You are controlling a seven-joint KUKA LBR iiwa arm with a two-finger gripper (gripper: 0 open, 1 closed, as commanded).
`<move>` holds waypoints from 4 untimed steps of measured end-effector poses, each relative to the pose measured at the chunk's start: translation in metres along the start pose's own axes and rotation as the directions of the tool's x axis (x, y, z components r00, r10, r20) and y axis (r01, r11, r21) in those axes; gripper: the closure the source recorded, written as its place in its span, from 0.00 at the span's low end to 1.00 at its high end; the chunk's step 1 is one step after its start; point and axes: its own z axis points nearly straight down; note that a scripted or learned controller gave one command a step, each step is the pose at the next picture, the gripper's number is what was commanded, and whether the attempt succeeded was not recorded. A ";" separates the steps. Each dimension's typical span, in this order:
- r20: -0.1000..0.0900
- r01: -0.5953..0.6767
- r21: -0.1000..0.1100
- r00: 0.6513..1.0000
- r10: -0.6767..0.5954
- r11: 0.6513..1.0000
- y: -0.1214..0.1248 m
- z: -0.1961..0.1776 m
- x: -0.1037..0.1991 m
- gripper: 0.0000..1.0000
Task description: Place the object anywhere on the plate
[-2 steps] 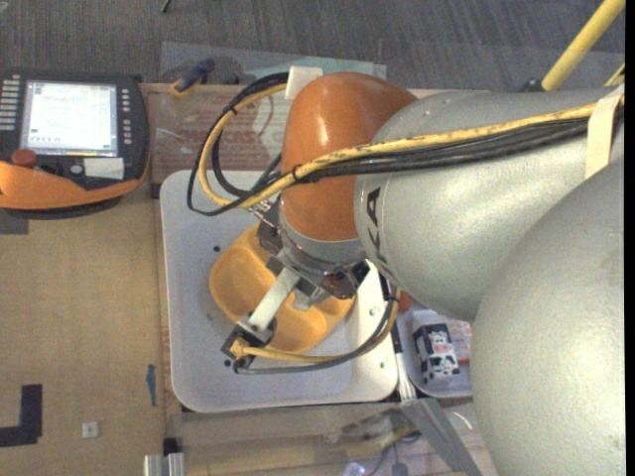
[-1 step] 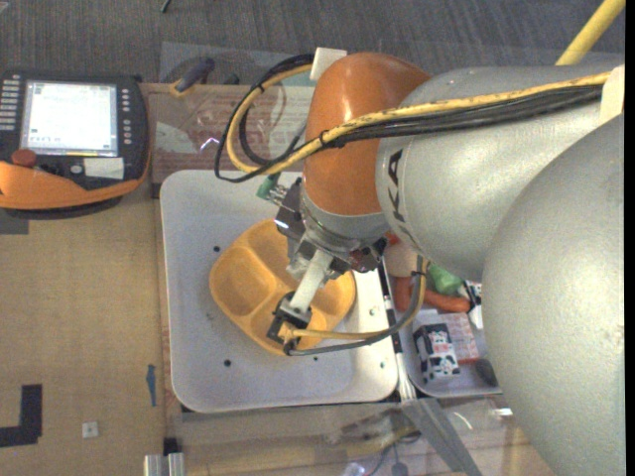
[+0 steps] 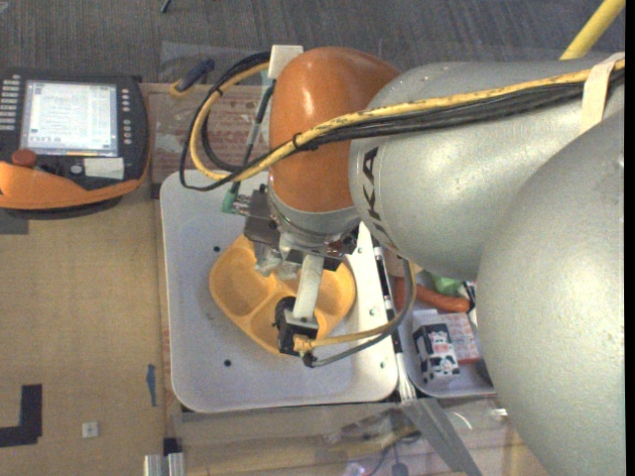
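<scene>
A yellow-orange divided plate (image 3: 236,291) lies in the left white bin (image 3: 193,365). The arm reaches across from the right, and its orange wrist hangs directly over the plate, covering the far part of it. My gripper (image 3: 270,263) sits low over the plate's middle, near the ridge between its compartments. What lies under the gripper is hidden by the wrist. In the right bin, an orange and green toy vegetable (image 3: 442,296) and a black-and-white packet (image 3: 437,351) peek out from under the arm.
The arm's grey body covers most of the right bin (image 3: 451,390). An orange control pendant (image 3: 69,142) rests on the bench at the far left. Yellow and black cables (image 3: 213,117) loop behind the left bin's far edge.
</scene>
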 end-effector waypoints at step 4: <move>0.001 0.217 0.003 0.976 -0.217 0.976 0.016 0.002 0.006 1.00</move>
